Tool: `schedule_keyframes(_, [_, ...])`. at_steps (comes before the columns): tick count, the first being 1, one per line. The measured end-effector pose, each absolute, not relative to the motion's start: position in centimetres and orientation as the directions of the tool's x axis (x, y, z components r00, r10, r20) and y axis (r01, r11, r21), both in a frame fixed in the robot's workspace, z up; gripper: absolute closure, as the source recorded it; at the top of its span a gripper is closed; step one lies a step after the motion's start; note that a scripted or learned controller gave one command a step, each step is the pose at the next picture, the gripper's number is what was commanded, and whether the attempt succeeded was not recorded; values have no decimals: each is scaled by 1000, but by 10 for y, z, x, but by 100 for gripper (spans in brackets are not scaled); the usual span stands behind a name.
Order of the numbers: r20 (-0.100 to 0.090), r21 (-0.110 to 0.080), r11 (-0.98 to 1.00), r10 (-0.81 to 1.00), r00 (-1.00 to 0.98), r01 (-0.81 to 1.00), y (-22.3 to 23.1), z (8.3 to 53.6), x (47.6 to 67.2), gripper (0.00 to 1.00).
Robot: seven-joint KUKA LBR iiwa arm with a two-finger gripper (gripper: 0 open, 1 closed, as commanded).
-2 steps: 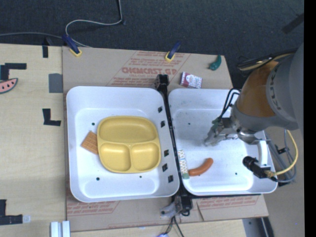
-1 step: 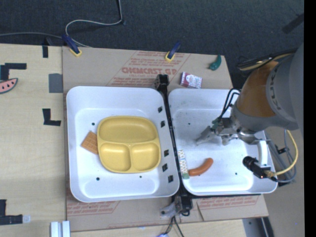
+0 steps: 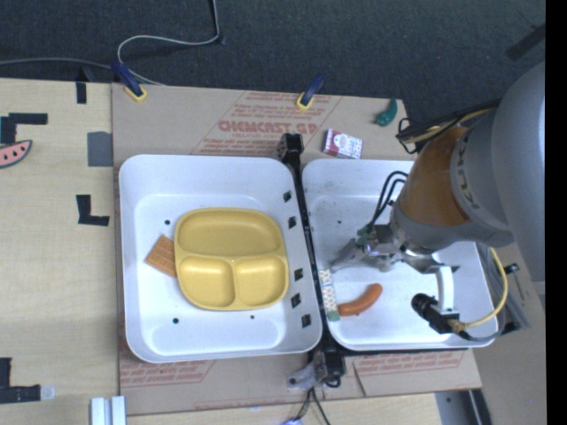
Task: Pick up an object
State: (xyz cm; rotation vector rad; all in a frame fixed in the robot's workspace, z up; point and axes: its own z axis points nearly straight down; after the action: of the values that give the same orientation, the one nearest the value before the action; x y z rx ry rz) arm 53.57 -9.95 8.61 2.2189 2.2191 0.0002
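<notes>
An orange sausage (image 3: 361, 300) lies on the floor of the right bin (image 3: 337, 184), near its front. My gripper (image 3: 344, 256) hangs over the same bin, a little above and to the left of the sausage and apart from it. Its tip points toward the divider between the bins. The grey arm with its orange band (image 3: 434, 193) covers the right half of that bin. In the left bin (image 3: 142, 237) sits a yellow divided plate (image 3: 232, 258), with a flat brown wafer (image 3: 162, 255) tucked under its left edge.
A small green-and-white strip (image 3: 330, 296) lies by the right bin's left wall. On the cardboard behind the bins lie a red-and-white packet (image 3: 341, 143) and a teal piece (image 3: 386, 112). Black clips (image 3: 295, 224) line the divider.
</notes>
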Motion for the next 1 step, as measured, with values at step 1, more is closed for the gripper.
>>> schedule_keyframes(1, [-4, 8, 1, 1000, -1, 1000, -95, 87, 515, 0])
